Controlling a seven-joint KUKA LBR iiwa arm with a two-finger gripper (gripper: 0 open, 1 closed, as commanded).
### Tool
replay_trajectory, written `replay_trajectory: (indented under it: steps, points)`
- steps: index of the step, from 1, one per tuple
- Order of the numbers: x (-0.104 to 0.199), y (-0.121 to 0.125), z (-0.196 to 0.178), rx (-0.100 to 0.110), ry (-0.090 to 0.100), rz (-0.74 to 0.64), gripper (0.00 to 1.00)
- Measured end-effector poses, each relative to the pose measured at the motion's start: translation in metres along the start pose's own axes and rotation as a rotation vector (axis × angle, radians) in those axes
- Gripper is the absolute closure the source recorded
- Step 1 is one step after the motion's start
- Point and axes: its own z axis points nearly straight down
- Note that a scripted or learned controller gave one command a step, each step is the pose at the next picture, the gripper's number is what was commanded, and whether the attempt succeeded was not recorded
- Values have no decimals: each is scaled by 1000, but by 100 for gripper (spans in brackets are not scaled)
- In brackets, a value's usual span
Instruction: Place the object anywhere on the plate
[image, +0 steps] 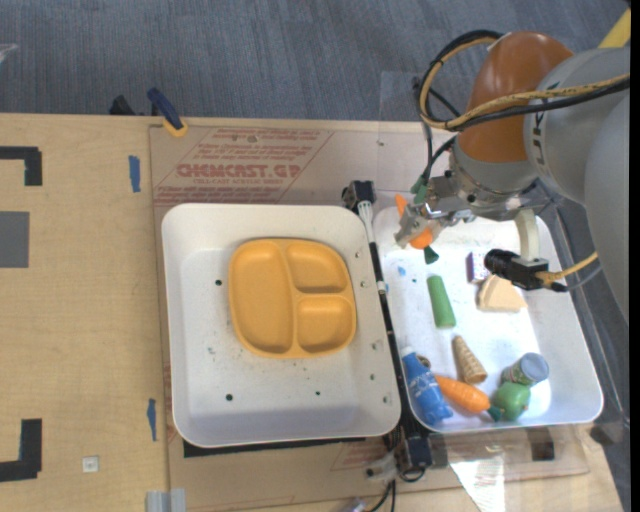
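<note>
Tan bench (80, 330), grey floor beyond it. Two white bins: left bin (190, 400) holds one yellow divided plate (292, 297). Right bin (575, 345): one green stick (441, 301), cone (468, 359), carrot (462, 394), blue bottle (425, 387), green bottle (516, 389), wedge (500, 296). Gripper (425, 228) at far-left of the right bin, pinching a small orange object (421, 238).

You see a yellow plate (292, 297) of smooth, matt plastic with three compartments. Both white bins (195, 385) look like smooth plastic with a slight sheen, the left one speckled with dark marks. Your bench (75, 330) is matt, pale wood board. The arm's orange band (510, 95) is glossy; its grey shell (590, 120) looks smooth and satiny.
</note>
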Motion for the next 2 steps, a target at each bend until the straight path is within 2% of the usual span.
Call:
replay_trajectory:
  steps: [1,2]
  points:
    - [71,27,-28,-8,2,-105,100]
    - [175,-11,-24,-1,6,-491,100]
